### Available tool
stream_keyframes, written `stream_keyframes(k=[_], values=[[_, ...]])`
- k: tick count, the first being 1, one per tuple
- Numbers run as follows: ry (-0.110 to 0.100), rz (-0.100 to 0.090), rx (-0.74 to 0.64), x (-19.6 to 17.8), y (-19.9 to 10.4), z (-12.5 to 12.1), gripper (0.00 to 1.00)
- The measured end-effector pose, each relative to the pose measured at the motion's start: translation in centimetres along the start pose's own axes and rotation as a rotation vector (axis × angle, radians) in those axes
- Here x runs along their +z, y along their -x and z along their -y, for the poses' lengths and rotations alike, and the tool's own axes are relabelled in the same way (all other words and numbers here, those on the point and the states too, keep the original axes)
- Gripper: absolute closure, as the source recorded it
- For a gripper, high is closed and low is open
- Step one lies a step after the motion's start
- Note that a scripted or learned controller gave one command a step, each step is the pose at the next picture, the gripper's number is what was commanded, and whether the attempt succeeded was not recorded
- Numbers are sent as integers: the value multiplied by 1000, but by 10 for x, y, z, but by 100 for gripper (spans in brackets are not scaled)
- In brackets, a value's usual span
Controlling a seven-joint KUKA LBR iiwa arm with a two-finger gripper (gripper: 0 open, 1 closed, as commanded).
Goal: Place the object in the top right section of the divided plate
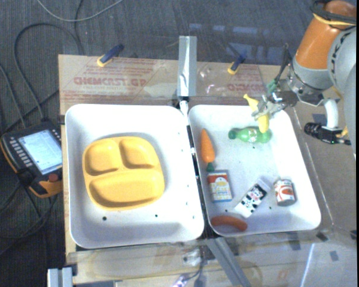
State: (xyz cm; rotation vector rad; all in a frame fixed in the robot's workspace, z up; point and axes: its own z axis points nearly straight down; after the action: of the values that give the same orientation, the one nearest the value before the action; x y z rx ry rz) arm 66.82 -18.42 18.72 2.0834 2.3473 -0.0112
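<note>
A yellow divided plate (105, 193) lies in the left bin (78, 220); its top right section (141, 154) holds nothing. My gripper (267, 106) hangs over the far part of the right bin (308, 211). It is shut on a yellow banana-like toy (262, 122), which sticks out above and below the fingers. The toy's lower end hangs just over a green bottle (249, 136) lying on its side.
In the right bin lie a carrot (207, 146), a small red-and-white carton (219, 186), a black-and-white cow-patterned box (252, 199), a red can (283, 192) and a sausage (228, 223). A metal divider (186, 64) stands between the bins at the back.
</note>
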Motion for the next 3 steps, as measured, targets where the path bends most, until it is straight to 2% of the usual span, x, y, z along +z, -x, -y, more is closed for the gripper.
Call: stream_keyframes(k=[1, 2, 3], values=[[1, -4, -21, -13, -80, -10, 100], [2, -6, -271, 3, -141, -17, 100], [5, -9, -581, -2, -222, 19, 100]])
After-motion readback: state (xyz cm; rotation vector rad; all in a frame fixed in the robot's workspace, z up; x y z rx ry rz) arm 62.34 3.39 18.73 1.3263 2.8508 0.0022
